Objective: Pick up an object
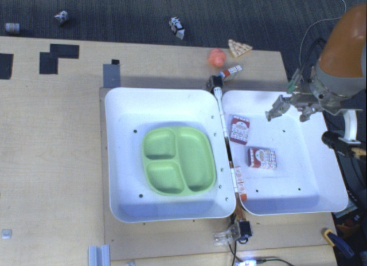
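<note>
A: Where was the gripper (291,109)?

B: Above the right bin (321,202), fingers spread wide, nothing btwn them. Two cartons lay below-left of it: one (239,129) nearer, another (262,158) further down.

A: How did they look?

B: Small, flat, red/white print.

A: Risk?

B: Prob fingers skidding off a flat carton w/o gripping, or shoving it vs the bin wall.

Two white bins on bench (51,161), arm over right bin

Left bin (123,144): green divided tray (179,160). Right bin (298,184): two small red-and-white cartons (239,129) (262,158), just apart. Gripper (289,112) above right bin's far side, fingers (276,110) spread, nothing between them
</note>
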Controlling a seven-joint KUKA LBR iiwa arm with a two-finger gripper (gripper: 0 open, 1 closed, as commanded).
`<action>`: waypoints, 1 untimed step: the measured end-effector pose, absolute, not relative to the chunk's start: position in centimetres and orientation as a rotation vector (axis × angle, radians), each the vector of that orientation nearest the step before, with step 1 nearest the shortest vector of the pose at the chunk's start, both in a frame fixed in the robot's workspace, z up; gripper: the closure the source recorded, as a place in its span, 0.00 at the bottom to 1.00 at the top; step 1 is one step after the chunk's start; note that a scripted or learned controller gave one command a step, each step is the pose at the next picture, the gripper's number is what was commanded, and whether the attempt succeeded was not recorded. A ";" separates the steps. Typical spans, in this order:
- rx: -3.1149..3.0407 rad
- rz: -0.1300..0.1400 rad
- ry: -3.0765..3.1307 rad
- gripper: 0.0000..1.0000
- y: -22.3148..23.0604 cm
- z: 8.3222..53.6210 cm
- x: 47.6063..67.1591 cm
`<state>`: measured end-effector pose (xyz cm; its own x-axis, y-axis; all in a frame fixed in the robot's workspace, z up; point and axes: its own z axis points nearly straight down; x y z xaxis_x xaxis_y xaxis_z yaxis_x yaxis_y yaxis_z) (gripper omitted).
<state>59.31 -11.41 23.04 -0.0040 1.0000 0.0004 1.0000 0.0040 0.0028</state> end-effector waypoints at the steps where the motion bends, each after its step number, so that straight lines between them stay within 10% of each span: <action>1: 2.221 -0.002 2.225 0.00 -12.1 10.0 59.1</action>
<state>59.14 -12.06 10.00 -0.0020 1.0000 0.0007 1.0000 0.0020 -0.0021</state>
